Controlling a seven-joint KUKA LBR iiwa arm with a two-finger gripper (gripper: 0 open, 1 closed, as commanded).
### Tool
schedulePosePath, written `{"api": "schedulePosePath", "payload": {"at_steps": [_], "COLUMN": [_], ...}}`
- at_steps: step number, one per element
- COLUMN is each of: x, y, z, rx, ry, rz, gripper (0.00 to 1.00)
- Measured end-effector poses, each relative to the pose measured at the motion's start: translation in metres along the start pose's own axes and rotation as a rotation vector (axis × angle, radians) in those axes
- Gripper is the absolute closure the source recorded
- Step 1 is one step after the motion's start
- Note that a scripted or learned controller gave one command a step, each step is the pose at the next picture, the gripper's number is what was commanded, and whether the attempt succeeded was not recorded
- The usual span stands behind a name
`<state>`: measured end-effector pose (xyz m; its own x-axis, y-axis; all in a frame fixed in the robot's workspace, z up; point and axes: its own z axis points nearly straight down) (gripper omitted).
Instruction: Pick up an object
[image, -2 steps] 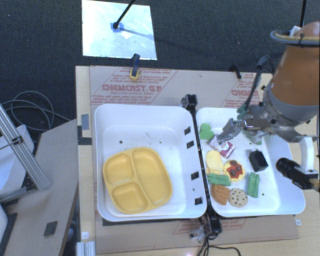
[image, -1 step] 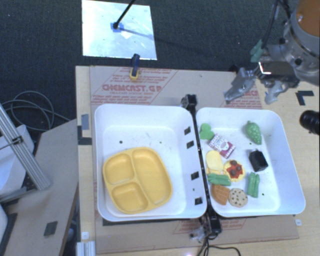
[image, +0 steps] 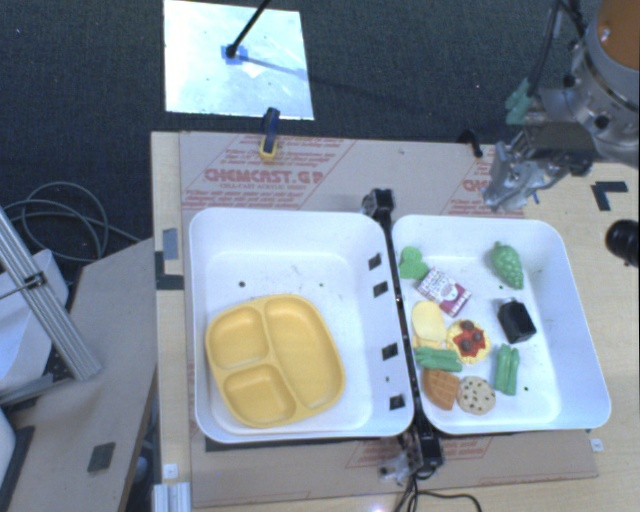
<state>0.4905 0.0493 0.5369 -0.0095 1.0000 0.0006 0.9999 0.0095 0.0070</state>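
Note:
The right bin (image: 570, 300) holds several toy foods: green grapes (image: 507, 263), a green leafy piece (image: 412, 264), a red and white packet (image: 444, 290), a black block (image: 516, 320), a yellow piece (image: 430, 322), a pizza slice (image: 469, 340), a green bean (image: 437, 358), a green pickle (image: 507, 368), a cookie (image: 476, 395) and an orange waffle piece (image: 440, 387). My gripper (image: 505, 190) hangs above the bench just beyond the right bin's far rim, up and left of the grapes. Nothing shows between its fingertips.
The left bin (image: 290, 235) holds a yellow divided tray (image: 273, 357). A black divider with clips (image: 395, 300) runs between the bins. A yellow and blue clamp (image: 269, 135) lies on the bench at the back. A metal sheet (image: 238, 58) lies behind it.

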Motion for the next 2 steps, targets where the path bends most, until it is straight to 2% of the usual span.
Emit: {"api": "schedulePosePath", "payload": {"at_steps": [1,2], "x": [0.075,0.052], "y": [-0.007,-0.004], "z": [0.233,0.161], "rx": [0.021,-0.001], "ry": [-0.003,0.001], "rz": [0.001,0.01], "gripper": [1.0,1.0]}}
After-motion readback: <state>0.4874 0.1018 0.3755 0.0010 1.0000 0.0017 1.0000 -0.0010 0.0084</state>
